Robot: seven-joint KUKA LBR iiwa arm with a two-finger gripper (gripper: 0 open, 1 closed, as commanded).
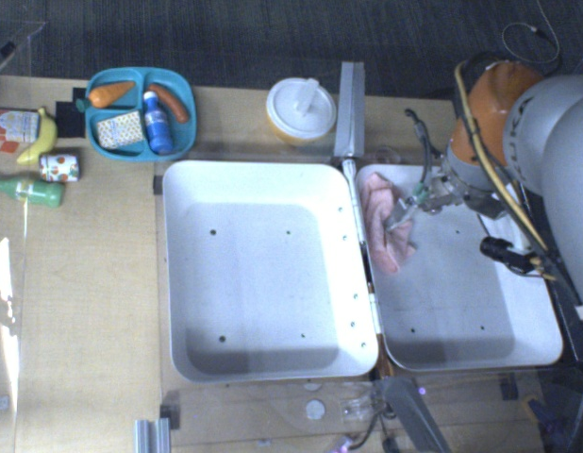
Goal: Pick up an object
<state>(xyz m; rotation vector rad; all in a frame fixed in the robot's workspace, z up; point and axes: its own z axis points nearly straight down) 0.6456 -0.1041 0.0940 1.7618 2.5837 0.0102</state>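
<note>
A crumpled pink cloth point(384, 223) lies in the right white bin point(480, 347), pressed against its left wall near the far corner. My gripper point(403, 215) reaches in from the right and its tip is down at the cloth's right edge, touching or just over it. The grey arm with its orange band point(494, 88) rises over the bin's far right corner. The cloth still rests on the bin floor.
The left white bin point(178, 281) stands beside it, with a metal divider post point(348, 111) between the two at the back. A white lidded cup point(301, 109), a blue tray of toy food point(141, 113), a banana point(41, 135), a small can point(59, 167) and a green bottle point(27, 191) sit on the bench.
</note>
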